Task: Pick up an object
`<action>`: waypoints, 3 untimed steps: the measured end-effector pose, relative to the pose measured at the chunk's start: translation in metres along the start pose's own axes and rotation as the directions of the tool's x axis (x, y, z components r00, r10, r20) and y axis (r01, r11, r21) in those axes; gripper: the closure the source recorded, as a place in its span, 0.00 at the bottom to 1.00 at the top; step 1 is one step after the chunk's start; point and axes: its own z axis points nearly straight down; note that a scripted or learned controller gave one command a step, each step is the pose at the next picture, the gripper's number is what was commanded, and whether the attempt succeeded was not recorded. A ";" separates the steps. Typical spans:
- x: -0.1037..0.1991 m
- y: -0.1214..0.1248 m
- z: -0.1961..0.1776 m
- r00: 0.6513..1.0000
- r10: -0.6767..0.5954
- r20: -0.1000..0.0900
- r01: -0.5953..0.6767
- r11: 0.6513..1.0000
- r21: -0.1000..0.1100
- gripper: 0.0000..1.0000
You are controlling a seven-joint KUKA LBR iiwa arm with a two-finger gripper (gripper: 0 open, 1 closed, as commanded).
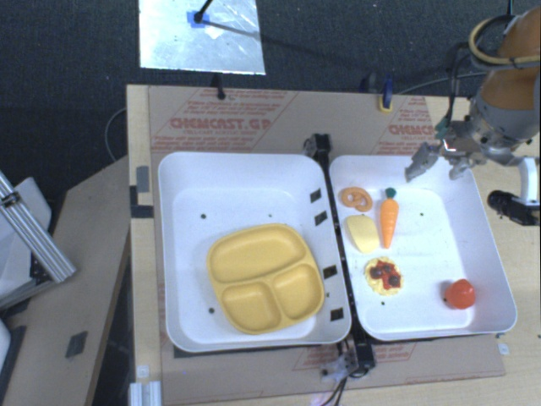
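With its fingers spread and empty, the gripper (438, 164) at upper right should descend squarely over the nearby carrot (388, 219), straddling its narrow width.

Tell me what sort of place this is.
Probably a robotics lab test bench: a robot arm reaches over two white bins, one holding a yellow divided tray, the other toy food such as a carrot.
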 end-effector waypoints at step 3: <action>-0.013 0.009 0.090 1.000 0.000 0.002 0.000 1.000 -0.011 0.00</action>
